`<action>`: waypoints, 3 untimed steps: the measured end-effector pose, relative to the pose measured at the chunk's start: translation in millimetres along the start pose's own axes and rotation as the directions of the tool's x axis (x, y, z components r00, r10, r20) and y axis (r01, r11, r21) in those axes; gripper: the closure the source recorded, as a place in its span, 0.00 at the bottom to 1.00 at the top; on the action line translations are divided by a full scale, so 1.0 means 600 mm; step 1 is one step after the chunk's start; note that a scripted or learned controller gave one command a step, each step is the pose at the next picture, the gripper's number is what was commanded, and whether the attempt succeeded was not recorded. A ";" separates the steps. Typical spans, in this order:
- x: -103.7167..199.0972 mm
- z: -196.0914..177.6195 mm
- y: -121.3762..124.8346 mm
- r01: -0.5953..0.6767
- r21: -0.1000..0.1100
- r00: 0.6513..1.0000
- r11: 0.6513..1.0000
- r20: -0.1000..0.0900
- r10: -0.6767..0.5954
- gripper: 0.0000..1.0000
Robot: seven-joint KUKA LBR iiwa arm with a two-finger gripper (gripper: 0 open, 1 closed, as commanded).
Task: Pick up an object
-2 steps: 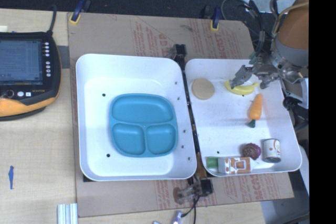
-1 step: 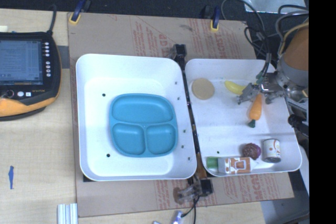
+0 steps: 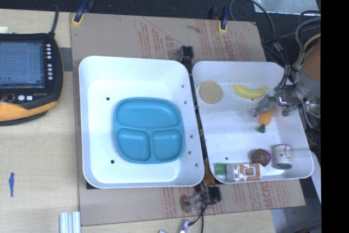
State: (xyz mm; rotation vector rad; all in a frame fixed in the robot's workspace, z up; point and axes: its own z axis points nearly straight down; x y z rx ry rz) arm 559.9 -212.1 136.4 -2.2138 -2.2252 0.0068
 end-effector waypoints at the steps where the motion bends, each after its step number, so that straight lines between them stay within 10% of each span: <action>1: 0.005 0.075 0.020 0.000 0.002 1.000 1.000 -0.002 0.000 0.00; 2: 0.003 0.057 0.020 0.003 0.003 1.000 1.000 0.000 -0.003 1.00; 3: 0.115 0.074 0.087 0.002 -0.003 1.000 1.000 0.001 -0.002 1.00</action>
